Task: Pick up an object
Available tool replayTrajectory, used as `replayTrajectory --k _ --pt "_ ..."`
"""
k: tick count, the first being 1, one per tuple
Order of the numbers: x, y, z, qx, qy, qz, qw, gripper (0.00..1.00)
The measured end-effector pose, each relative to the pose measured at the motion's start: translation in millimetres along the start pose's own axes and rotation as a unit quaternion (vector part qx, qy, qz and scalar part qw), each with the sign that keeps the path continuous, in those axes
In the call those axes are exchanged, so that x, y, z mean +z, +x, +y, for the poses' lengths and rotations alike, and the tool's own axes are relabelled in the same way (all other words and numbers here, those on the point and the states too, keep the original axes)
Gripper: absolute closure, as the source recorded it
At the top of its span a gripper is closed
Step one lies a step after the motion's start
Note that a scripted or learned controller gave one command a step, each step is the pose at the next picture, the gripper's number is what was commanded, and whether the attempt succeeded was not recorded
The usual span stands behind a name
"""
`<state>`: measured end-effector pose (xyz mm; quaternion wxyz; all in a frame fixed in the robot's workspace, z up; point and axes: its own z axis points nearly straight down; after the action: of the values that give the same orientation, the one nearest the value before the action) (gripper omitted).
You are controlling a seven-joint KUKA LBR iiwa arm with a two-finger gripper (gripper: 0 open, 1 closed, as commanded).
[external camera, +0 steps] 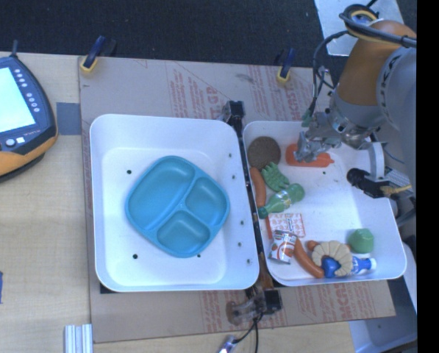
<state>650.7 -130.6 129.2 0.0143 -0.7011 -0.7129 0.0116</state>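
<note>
My gripper (306, 151) is low in the far part of the right bin (381, 219), right over a flat orange-red piece (319, 160) that lies on the bin floor and pokes out to its right. Whether the piece is gripped is hidden by the wrist. Other things in this bin are a brown round disc (264, 151), an orange carrot-like stick (258, 186), a green toy (281, 191), a red-and-white packet (283, 245), an orange sausage shape (304, 259), a tan scalloped cookie (332, 254), a blue piece (354, 265) and a green ball (362, 239).
The left bin (109, 256) holds a blue divided plate (178, 206). A teach pendant (9, 116) lies on the bench at the far left. Clamps (94, 54) (284, 65) stand at the board's back edge. The arm (373, 72) rises at the right.
</note>
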Motion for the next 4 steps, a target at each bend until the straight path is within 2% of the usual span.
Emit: replayTrajectory --k 1,2,3,4 --pt "0.2 0.1 -0.1 -0.001 0.0 0.0 1.0 0.0" --pt "26.8 -31.5 11.9 0.005 -0.026 -0.004 0.9996 0.0" --pt "15.5 -31.8 12.1 0.004 -0.026 -0.005 0.9997 1.0" --pt "15.7 -31.7 12.0 0.003 -0.025 -0.005 0.9997 0.0"
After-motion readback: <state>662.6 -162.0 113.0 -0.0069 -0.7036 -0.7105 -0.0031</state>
